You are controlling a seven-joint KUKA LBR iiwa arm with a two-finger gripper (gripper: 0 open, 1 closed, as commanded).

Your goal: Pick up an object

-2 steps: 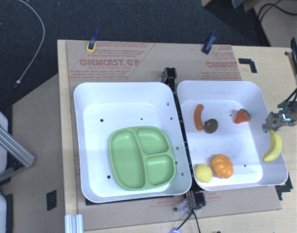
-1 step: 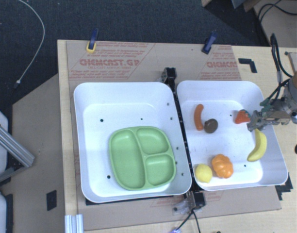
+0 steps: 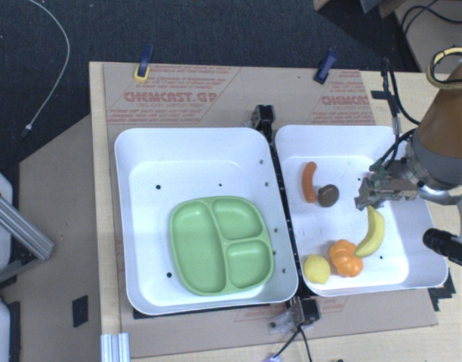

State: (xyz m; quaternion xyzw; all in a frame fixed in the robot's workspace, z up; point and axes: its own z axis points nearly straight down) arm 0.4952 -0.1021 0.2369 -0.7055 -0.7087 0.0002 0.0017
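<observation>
Banana [image 3: 371, 232] sits just at six o'clock of your claw [image 3: 369, 195].
Its length runs twelve-to-seven; I cannot tell how the claw is set.

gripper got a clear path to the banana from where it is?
Probably yes. The gripper sits just above the banana's upper end in the right bin; nothing lies between them. The orange fruit touches only its lower end.

Open floor at right bin's [image 3: 344, 136] back; fruit [image 3: 344, 256] crowding its front
</observation>
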